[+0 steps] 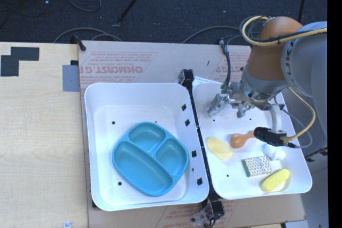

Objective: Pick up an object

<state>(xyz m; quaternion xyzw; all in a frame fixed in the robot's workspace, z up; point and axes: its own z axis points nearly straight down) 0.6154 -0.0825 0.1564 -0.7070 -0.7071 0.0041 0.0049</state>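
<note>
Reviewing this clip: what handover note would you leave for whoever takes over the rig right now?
Pincer: open, holding nothing, above the back part of the right bin.
Right bin: pale yellow piece, orange piece, patterned block and yellow corn cob, all lying nearer its front.
Left bin: blue divided plate.
Done: nothing picked up yet.
Left: choose an object, come down over it, close, lift.
</note>
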